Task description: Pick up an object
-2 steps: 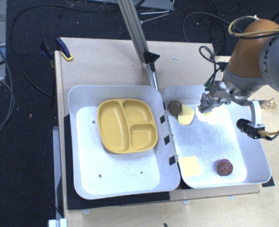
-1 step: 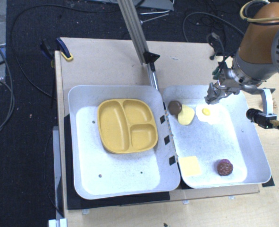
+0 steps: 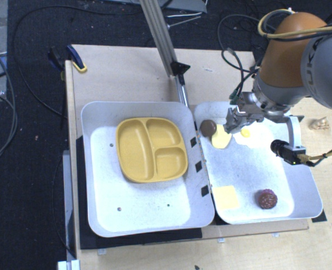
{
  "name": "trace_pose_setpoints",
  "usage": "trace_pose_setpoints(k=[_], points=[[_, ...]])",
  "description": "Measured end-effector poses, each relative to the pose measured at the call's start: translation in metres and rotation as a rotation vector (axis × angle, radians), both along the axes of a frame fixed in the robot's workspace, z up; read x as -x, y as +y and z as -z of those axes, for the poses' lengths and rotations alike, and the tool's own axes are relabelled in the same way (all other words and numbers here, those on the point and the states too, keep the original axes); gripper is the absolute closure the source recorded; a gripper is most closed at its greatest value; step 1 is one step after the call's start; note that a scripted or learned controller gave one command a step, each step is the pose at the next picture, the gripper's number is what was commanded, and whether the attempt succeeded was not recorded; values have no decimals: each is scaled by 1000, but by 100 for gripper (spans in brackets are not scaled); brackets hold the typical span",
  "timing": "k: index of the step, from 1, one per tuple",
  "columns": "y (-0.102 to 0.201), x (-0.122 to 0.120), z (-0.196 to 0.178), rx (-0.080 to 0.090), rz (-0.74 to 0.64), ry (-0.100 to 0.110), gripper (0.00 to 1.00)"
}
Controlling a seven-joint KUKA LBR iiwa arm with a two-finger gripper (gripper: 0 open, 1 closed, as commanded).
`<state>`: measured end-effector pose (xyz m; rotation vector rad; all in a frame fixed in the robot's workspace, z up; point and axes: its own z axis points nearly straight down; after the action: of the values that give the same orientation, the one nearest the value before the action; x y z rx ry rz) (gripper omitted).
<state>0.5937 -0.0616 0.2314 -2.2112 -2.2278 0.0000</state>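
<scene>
Two shallow white bins sit side by side on the tabletop (image 3: 126, 61), and the right bin (image 3: 300, 198) holds the loose pieces. A pale yellow, rounded piece (image 3: 221, 140) lies near that bin's far left corner, smooth and soft-edged, just beside a small dark brown round piece (image 3: 208, 128) that sits close to the wall shared with the left bin. The tool (image 3: 237, 122) is low over this corner, its tip at the upper right edge of the pale yellow piece; whether it touches the piece, and whether its jaws are apart or together, cannot be told from this slant. A small bright yellow bit (image 3: 245, 133) shows just right of the tool. Toward the near side of the right bin, a flat pale yellow square (image 3: 226, 197) lies by the left wall, and a dark red, bumpy ball (image 3: 267, 198) rests well apart from it to the right, near the front rim. The middle of the right bin's floor between these groups is open. The left bin (image 3: 98, 207) carries a yellow divided tray (image 3: 152, 149), with bare floor around it on all sides. A slanted metal pole (image 3: 160, 32) crosses the tabletop behind the bins.
</scene>
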Motion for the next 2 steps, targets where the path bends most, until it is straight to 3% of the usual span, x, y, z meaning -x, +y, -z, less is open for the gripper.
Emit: trace_pose_setpoints(k=[2], points=[[95,31,-11,0,0,0,100]])
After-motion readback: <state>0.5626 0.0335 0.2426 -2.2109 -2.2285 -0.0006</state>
